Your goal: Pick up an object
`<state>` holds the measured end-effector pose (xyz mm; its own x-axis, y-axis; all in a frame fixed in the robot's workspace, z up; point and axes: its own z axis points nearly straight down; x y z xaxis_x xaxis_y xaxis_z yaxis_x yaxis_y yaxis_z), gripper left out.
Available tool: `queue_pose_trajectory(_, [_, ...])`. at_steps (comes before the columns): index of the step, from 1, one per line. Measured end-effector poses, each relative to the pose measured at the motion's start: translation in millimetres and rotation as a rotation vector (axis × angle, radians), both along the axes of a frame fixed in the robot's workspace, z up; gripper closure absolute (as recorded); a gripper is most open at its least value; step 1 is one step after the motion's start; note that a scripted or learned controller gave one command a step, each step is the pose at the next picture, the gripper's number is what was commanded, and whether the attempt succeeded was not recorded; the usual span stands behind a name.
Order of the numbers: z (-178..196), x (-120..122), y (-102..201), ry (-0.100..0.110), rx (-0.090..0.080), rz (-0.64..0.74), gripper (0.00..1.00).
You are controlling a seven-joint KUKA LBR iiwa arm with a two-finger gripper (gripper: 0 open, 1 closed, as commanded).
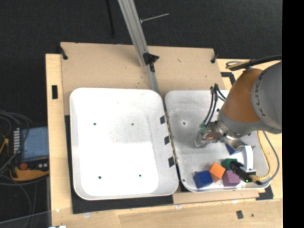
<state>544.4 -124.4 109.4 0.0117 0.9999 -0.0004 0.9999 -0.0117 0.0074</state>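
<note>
Four small objects cluster at the near edge of the right bin, at about 5 o'clock from the picture's center: a blue block, an orange block just past it at 2 o'clock, a purple block touching the orange one's 4 o'clock side, and a dark green piece at 1 o'clock from the purple one. They sit close together, some touching. A white curved piece lies just beyond them toward 3 o'clock.

Two shallow white bins sit side by side on the tan bench. In the left bin a few tiny dark specks are visible.

From 3 o'clock the grey arm reaches in, its orange band above the wrist. The gripper hangs over the middle of the right bin, well apart from the blocks, which lie toward its 5 o'clock. Whether the fingers are wide or narrow cannot be told at this size, and nothing can be seen between them.

A metal rail slants from 12 o'clock down to the gap between the bins.
</note>
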Motion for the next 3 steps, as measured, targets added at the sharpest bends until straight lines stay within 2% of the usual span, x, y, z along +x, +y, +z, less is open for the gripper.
queue_pose_trajectory(2, [87,1,7,0.006,0.000,0.016,1.00])
queue_pose_trajectory(3, [109,2,6,0.004,0.000,0.018,1.00])
